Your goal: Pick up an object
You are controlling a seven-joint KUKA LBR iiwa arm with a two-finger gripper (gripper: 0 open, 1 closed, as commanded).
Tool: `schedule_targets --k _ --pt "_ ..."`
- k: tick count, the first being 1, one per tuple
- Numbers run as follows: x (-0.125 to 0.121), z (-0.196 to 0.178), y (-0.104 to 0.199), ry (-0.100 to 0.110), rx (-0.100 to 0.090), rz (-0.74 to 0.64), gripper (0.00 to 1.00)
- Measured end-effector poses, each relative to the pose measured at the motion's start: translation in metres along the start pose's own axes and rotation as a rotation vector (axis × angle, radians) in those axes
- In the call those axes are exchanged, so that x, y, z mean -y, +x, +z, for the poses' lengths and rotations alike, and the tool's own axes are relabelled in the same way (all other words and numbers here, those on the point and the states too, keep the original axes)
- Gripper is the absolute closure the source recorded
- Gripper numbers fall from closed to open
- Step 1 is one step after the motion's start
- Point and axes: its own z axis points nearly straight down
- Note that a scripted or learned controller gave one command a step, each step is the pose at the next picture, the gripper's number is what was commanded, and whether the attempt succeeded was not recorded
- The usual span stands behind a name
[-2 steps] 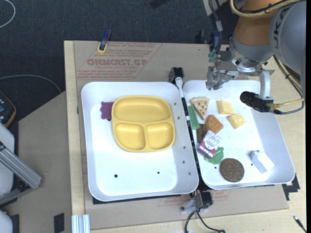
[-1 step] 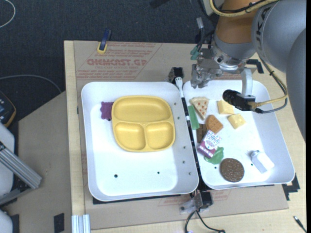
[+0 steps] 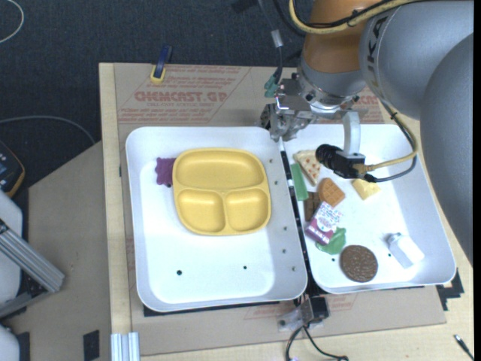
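From my remote seat, the gripper [image 3: 284, 126] sits at the far edge where the two bins meet, but I honestly can't tell how it's set from this angle. Left bin [image 3: 150, 262] has a yellow divided tray [image 3: 222, 190] with something purple [image 3: 164, 170] tucked beside it. Right bin [image 3: 432, 239] holds the pickable stuff: a round brown cookie [image 3: 358, 262], a cracker [image 3: 330, 192], a cheese wedge [image 3: 366, 189], and a pink packet [image 3: 325, 221].

Glossy yellow plastic tray [image 3: 222, 191]; smooth white plastic bins [image 3: 218, 280]
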Motion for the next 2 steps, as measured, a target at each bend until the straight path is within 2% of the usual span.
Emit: schedule_targets --k 1,2 --pt "0.002 0.014 0.027 0.003 0.002 0.003 1.0" --pt "0.001 0.023 0.013 0.002 0.004 0.008 1.0"
